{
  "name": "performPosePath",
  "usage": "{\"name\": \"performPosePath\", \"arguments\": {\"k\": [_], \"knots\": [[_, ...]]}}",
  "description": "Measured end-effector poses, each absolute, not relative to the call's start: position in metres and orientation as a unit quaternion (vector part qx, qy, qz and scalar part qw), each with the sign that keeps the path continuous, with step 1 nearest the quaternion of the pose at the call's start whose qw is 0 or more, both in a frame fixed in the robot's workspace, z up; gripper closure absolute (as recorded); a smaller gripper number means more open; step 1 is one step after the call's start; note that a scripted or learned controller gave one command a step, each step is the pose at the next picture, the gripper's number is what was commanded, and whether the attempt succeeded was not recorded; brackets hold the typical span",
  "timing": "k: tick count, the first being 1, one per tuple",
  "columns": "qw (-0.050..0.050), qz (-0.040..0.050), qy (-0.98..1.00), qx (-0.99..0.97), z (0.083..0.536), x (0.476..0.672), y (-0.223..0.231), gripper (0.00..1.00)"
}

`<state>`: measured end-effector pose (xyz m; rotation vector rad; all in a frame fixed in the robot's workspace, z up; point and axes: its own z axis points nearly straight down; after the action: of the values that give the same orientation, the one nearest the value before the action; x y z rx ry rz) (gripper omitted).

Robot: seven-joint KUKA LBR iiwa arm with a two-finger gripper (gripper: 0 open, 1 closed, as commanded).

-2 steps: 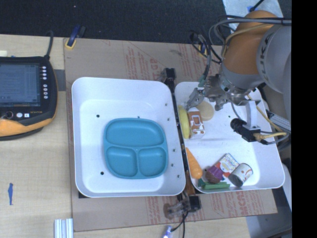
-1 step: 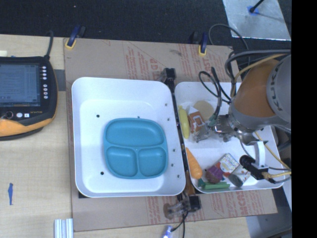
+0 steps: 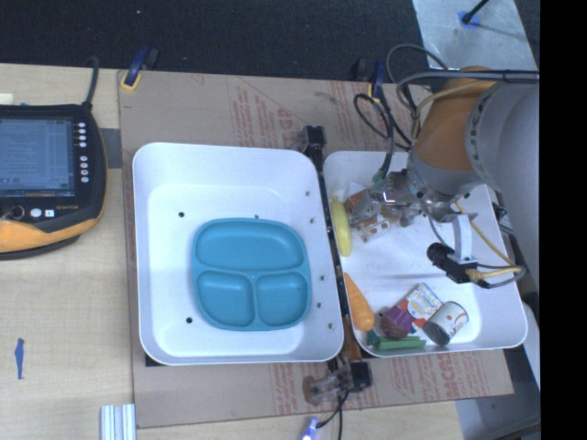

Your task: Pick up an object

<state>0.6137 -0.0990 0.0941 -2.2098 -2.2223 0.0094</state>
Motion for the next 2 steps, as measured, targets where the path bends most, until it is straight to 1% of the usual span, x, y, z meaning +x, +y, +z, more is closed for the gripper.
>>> {"name": "performPosePath", "arguments": {"k": [1, 2], "knots": [[0.014, 0.0121, -0.709, -0.705, 0.093, 0.634, -0.100, 0.00], [0.015, 0.0110, -0.711, -0.703, 0.103, 0.635, -0.098, 1.00]]}}
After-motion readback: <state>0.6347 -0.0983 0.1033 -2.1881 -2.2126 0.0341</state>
